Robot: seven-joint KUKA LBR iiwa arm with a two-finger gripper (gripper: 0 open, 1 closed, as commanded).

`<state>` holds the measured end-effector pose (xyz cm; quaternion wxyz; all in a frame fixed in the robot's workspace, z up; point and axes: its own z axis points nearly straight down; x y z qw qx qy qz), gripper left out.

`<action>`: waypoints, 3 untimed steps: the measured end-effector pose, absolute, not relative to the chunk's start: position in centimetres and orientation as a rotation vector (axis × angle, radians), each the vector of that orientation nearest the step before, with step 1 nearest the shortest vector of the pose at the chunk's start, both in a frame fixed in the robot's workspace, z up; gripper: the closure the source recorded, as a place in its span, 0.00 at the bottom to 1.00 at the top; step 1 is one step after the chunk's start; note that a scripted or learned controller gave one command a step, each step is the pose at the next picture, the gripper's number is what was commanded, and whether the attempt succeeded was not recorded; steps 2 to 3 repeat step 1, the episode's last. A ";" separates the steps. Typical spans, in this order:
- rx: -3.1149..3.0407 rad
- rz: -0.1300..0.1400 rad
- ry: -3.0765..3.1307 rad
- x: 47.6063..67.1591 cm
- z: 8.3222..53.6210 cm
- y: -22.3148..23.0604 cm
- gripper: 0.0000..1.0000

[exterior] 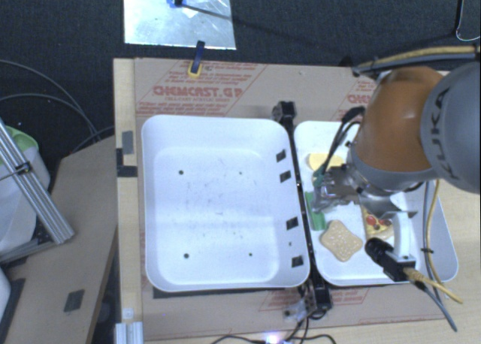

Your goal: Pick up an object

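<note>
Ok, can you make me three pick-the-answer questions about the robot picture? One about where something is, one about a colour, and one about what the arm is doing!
1. Where is the round tan cracker?
A. left bin
B. right bin
C. on the floor

2. What colour is the band above the arm's wrist?
A. orange
B. blue
C. pink

3. Where is the arm right now?
A. parked over the left bin
B. reaching over the right bin
C. folded away off the bench

Answers: 1 B, the cracker lies in the right bin near its front. 2 A, the band is orange. 3 B, the arm hangs over the right bin, above the toys, beside the left bin.
</note>
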<state>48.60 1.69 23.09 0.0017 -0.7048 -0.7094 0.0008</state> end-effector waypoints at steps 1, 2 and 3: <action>-2.209 -0.005 -2.233 48.7 24.7 7.8 1.00; -2.209 -0.005 -2.233 48.7 24.7 7.8 1.00; -2.209 -0.005 -2.233 48.7 24.7 7.8 1.00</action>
